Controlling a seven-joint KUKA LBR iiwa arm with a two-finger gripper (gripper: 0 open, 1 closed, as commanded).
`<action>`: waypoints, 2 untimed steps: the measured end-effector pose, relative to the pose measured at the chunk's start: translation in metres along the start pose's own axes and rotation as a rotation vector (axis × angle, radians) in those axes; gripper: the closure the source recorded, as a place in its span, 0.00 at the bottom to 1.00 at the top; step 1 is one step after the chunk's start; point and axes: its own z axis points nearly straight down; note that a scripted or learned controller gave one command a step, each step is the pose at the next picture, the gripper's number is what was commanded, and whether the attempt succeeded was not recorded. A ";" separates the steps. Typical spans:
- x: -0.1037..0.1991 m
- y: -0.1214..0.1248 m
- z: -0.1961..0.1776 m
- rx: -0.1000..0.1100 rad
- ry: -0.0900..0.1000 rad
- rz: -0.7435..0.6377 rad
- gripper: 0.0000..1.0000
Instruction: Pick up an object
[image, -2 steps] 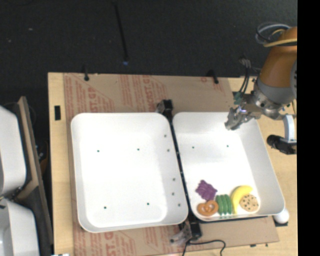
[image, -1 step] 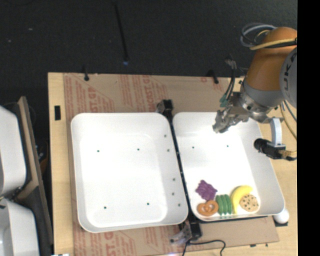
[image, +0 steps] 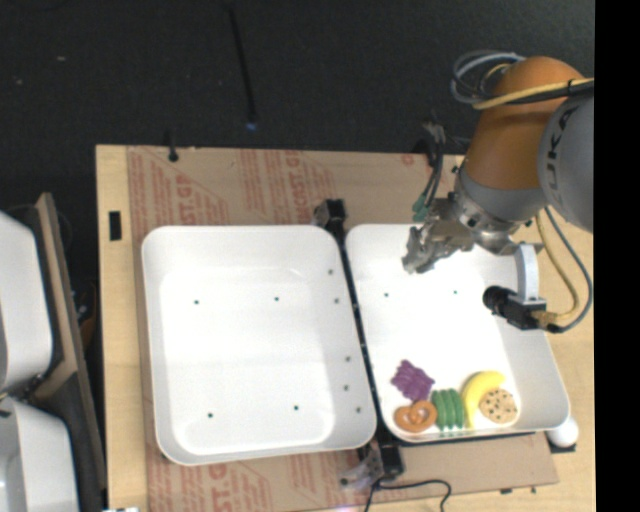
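Left bin (image: 170, 300): bare white floor, a few dark dots. Right bin (image: 440, 310): 5 small toys huddled at the near edge. From the left: purple piece (image: 411, 379), orange pretzel-like ring (image: 414, 416), green ridged piece (image: 450, 409), yellow piece (image: 484, 383), round cookie (image: 497, 404). All touching or just beside 1 another.

Gripper (image: 420, 255) hangs over the far end of the right bin, well apart from the cluster. Nothing seen between its fingers; open or closed, cannot tell.

Judged step: approach, grasp not begun. Next move calls for travel toward the near edge, then descent on 1 toy. The purple piece, at the cluster's fringe, looks the least crowded target.
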 end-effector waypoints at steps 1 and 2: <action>0.043 -0.022 0.010 0.002 0.000 0.001 1.00; 0.094 -0.042 0.019 0.002 0.000 0.000 1.00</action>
